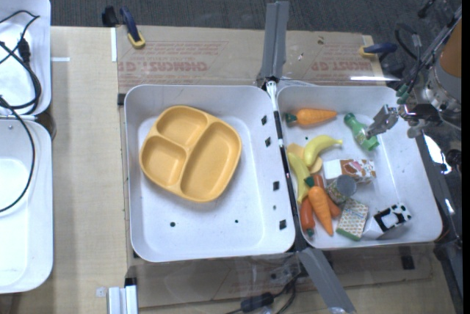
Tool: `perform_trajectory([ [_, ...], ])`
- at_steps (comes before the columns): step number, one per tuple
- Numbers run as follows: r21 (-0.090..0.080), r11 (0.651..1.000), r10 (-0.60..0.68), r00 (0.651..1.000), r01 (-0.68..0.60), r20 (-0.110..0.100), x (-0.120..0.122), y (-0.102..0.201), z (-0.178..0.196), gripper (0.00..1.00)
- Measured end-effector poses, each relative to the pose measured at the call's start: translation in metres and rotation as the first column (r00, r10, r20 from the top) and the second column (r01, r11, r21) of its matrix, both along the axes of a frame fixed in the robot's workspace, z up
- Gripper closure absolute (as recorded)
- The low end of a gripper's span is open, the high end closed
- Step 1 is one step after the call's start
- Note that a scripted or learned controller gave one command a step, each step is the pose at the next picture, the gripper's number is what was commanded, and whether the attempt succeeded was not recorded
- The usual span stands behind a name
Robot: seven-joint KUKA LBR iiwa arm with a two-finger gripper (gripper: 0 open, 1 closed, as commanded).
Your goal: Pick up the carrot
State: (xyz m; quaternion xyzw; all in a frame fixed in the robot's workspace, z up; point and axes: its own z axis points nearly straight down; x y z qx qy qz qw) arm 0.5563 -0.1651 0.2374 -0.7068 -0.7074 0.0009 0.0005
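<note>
A yellow plate (191, 152) with three compartments lies in the left white bin (147, 232), toward its far left corner. In the right white bin (418, 232) a banana (320, 147) lies near the middle, a green bottle (359, 130) lies toward the far edge, and a black-and-white toy (391, 217) sits near the near right corner.

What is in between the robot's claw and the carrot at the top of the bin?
In the camera view, a green bottle lies between the gripper and the top carrot, right beside the gripper.
</note>
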Motion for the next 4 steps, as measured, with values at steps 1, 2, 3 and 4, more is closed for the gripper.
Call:
perform_trajectory([
  [1,0.0,0.993,-0.117,0.993,0.117,-0.001,0.046,0.056,-0.063,0.0],
  [2,-0.001,0.981,-0.193,0.981,0.193,0.001,0.079,0.056,-0.146,0.0],
  [3,-0.002,0.982,-0.19,0.982,0.19,0.0,0.079,0.055,-0.136,1.0],
  [4,-0.002,0.982,-0.19,0.982,0.19,0.0,0.079,0.055,-0.136,0.0],
])
